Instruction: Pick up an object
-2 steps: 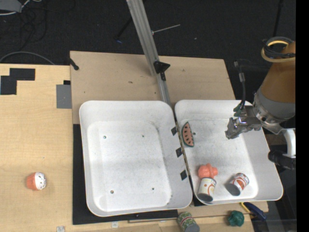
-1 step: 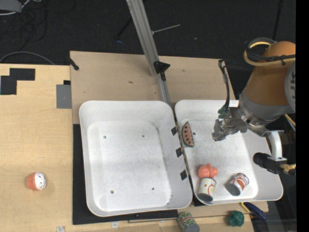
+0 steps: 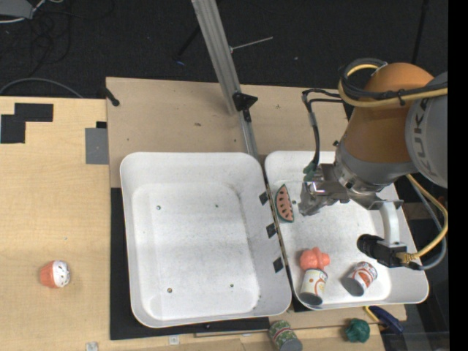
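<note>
- Dark floor and loose cables lay behind the plywood bench [image 3: 175, 115], which bore two shallow white bins side by side, with a slanted aluminium rail [image 3: 219, 50] rising from the back edge between them.
- Nothing had been lifted, as far as I could judge: the gripper [image 3: 313, 198] hung low in the right bin [image 3: 409, 291], over its upper left part, and I saw no object between its fingers.
- Whether the jaws stood open or closed I could not tell; the metal at the tip was small, and the bulky grey and orange arm [image 3: 380, 134] crowded in over it.
- The nearest candidate was the watermelon slice [image 3: 284, 203], lying against the bin's left wall just beside the gripper; whether they touched I could not make out.
- Also in that bin, nearer the front, lay an orange toy [image 3: 314, 257] touching a small can [image 3: 313, 284], and a second red and white can [image 3: 360, 278] a little to the side.
- The left bin [image 3: 194, 240] showed bare white floor.
- The whole pick seemed left to do: close on something and raise it.
- Outside the bins, a round orange and white toy [image 3: 55, 274] sat well apart on the left table, and a green lump [image 3: 357, 330] and a jar-like thing [image 3: 281, 335] were cut off at the front edge.
</note>
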Controlling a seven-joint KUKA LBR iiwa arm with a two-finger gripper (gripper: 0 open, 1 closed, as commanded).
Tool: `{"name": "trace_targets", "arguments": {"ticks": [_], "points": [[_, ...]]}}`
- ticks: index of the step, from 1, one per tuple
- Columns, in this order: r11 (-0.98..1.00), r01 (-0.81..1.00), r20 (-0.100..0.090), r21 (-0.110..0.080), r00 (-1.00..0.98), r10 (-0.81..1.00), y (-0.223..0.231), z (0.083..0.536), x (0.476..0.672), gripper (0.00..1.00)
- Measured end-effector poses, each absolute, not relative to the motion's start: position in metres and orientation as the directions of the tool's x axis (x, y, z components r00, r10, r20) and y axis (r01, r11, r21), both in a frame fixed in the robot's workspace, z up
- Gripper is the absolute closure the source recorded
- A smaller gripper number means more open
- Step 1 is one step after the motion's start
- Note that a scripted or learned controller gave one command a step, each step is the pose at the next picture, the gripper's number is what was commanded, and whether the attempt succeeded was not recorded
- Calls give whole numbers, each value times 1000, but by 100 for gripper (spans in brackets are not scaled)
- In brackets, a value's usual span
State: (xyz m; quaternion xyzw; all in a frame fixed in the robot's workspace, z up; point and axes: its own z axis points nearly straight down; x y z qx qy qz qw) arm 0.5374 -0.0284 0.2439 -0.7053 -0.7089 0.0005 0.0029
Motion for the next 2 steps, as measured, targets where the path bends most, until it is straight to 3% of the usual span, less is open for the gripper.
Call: {"name": "trace_targets", "arguments": {"ticks": [2], "points": [[5, 1000, 2, -3, -5, 1000, 76, 238, 547, 100]]}}
